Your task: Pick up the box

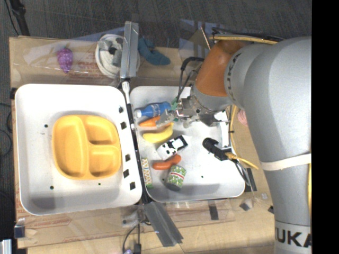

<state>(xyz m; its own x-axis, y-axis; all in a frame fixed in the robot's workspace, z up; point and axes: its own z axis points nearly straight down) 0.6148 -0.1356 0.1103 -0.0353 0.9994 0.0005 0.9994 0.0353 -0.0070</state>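
Note:
A small black-and-white box [174, 144] lies flat near the middle of the right bin [222, 187], just below a yellow banana [158, 135]. A slim patterned carton [145, 172] leans against the bin's left wall. My gripper [181, 110] hangs low over the bin's upper part, beside the blue bottle [153, 110] and above the banana. It is well clear of the black-and-white box, which lies nearer the camera. Nothing shows in its grasp.
An orange carrot [149, 123], a red-orange sausage-shaped thing [166, 164] and a green can [176, 177] share the right bin. The left bin [32, 194] holds a yellow divided tray [87, 144]. A purple item [65, 58], a white cable coil [110, 54] and a teal cloth [152, 54] lie behind the bins.

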